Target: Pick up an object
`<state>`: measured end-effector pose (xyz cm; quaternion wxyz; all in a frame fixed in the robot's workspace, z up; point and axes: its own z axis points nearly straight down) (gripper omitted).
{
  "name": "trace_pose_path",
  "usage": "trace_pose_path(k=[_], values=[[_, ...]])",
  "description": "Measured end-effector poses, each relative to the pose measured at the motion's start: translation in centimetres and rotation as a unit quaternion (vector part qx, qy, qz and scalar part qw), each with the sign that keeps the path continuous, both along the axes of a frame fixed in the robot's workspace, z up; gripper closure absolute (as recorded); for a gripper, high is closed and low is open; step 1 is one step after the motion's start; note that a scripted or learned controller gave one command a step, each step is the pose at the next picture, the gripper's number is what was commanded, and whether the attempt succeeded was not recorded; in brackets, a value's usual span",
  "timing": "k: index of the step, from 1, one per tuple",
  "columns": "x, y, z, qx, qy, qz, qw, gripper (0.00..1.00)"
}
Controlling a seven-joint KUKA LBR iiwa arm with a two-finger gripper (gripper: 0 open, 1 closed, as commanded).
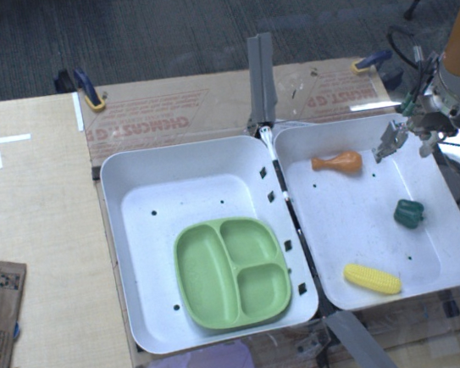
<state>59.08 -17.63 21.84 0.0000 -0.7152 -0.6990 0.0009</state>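
Gripper (pixel 405 137) hung at the upper right corner of the right bin (pixel 449 275), its two fingers spread apart with nothing between them and touching none of the objects. Just to its left, apart from it, an orange drumstick-shaped toy (pixel 336 163) lay near the bin's back wall. A dark green pepper-like toy (pixel 408 213) sat below the gripper, well apart, and a yellow corn cob (pixel 372 278) rested near the front wall. The left bin (pixel 130 202) held a green divided plate (pixel 231 271).
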Motion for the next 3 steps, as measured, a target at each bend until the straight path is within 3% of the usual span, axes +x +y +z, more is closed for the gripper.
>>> trace_pose_path(k=[1, 2, 3], values=[[4.7, 2.8, -11.9, 0.0001, 0.000, -0.042, 0.9991, 0.00], [2.1, -0.8, -12.7, -0.0001, 0.000, -0.061, 0.9981, 0.00], [6.6, 4.0, -12.8, -0.0001, 0.003, -0.092, 0.9958, 0.00]])
